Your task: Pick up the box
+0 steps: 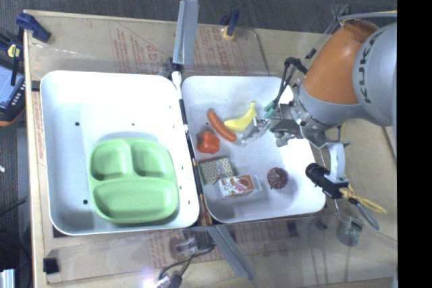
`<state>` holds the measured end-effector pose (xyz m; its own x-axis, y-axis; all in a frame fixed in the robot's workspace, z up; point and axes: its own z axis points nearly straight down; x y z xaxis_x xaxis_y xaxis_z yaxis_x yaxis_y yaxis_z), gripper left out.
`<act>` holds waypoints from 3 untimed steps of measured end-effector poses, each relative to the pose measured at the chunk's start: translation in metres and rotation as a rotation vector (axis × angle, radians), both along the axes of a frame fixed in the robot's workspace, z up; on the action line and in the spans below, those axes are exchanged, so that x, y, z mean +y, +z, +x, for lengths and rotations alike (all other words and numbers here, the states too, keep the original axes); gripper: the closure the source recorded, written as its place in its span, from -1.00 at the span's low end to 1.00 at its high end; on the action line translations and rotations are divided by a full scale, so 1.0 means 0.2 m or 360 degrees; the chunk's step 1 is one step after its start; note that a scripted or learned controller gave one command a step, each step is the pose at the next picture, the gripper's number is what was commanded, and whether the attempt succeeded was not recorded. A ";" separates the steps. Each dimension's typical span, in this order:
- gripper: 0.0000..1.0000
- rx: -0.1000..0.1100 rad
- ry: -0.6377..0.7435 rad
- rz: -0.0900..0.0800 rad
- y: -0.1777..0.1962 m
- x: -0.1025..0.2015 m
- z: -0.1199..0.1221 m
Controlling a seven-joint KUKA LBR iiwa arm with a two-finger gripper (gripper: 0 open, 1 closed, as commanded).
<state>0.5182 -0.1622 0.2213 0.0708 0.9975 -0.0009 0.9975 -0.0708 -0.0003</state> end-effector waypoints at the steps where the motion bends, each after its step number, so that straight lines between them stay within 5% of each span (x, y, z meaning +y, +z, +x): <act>1: -1.00 0.0006 0.0416 0.0004 -0.47 0.02 0.26; 2: -1.00 0.0000 0.0406 0.0004 -0.65 -0.24 0.56; 3: -1.00 0.0000 0.0796 -0.0005 -0.64 0.13 0.35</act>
<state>0.5891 -0.1352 0.0930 -0.4164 0.9092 -0.0040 0.9092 0.4164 -0.0009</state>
